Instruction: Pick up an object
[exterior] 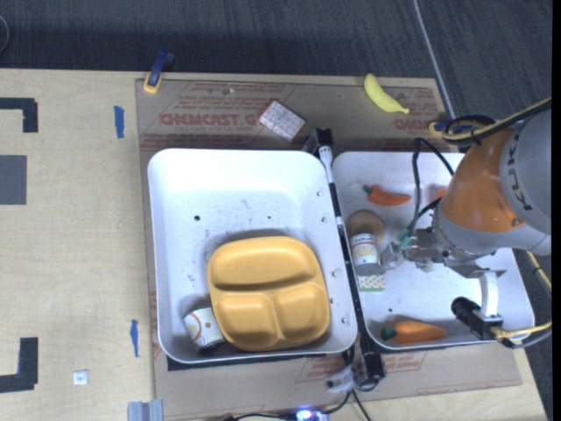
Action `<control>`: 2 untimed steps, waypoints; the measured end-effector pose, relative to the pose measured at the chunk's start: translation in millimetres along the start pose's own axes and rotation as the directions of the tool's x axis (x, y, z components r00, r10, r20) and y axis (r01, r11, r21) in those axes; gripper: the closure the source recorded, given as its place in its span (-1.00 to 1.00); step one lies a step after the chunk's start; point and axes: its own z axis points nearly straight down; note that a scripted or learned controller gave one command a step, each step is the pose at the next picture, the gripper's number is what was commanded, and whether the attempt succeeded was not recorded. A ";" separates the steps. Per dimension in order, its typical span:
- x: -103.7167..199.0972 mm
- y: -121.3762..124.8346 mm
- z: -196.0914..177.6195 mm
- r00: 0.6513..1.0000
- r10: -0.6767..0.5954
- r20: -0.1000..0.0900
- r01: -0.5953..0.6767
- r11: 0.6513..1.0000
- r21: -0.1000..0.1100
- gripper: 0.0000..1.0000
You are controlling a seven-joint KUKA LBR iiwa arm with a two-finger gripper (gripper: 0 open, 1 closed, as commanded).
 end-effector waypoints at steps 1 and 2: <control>1.1 36.5 0.2 1.000 -0.001 0.000 0.001 1.000 0.000 -1.00; 3.4 72.9 0.2 1.000 -0.001 0.002 0.001 1.000 0.000 -1.00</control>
